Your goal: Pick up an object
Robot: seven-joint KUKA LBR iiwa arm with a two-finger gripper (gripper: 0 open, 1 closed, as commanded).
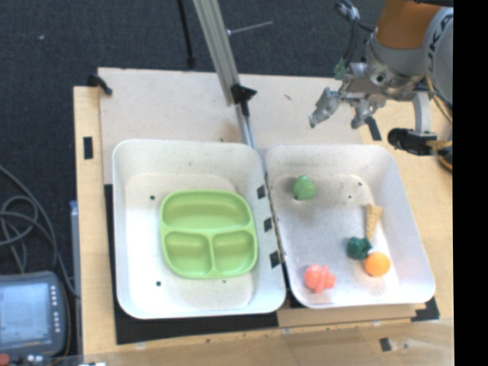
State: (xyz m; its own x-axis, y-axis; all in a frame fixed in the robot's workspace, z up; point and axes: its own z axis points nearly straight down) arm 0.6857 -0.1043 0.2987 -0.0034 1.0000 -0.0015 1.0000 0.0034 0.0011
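My gripper (pixel 341 115) hangs above the bench just behind the back rim of the right bin (pixel 404 197), open with nothing between its fingers. In that bin lie a green rounded object (pixel 304 187) near the back left, a tan cone (pixel 372 218) by the right side, a dark green object (pixel 357 247) touching an orange ball (pixel 377 264), and a pink-red object (pixel 320 278) near the front. The green rounded object is the closest to the gripper, a little in front of it and to its left.
The left bin (pixel 130 204) holds a light green divided plate (pixel 208 232). A slanted metal post (pixel 217 36) rises from a clamp at the back between the bins. A screen (pixel 27 319) and cables sit off the bench at lower left.
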